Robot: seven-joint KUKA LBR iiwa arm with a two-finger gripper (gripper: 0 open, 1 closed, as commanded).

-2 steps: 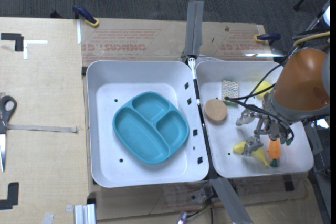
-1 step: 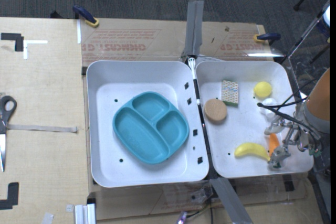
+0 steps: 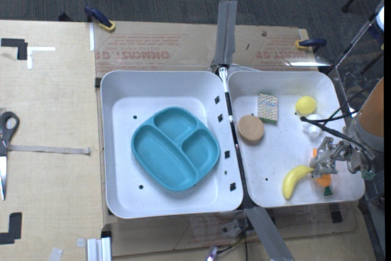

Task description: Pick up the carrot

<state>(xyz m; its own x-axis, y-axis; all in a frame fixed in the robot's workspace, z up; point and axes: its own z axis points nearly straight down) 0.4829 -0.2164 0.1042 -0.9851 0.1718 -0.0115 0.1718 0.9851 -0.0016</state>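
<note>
A: The fingers, what were they doing?

B: They hung over the near right corner of the right bin, directly above the carrot. I could not tell whether they were open or closed; the metal parts blurred together there, and nothing showed clearly between them.

A: And the carrot itself?

B: It lay on the bin floor, an orange piece with a green bit at its near end, just right of the banana. The fingers covered part of its far end, so whether they touched it I could not say.

A: What else sat in that bin?

B: A yellow lemon towards the far right, with a small white object just near of it. A patterned sponge lay further left, and a round tan disc sat beside the sponge's near left corner, close to the wall between the bins.

A: The left bin?

B: The left bin held a blue divided plate with three compartments, lying flat in the middle.

A: And around them?

B: The arm came in from the right edge. On the table well left of the bins lay a pair of scissors.
</note>
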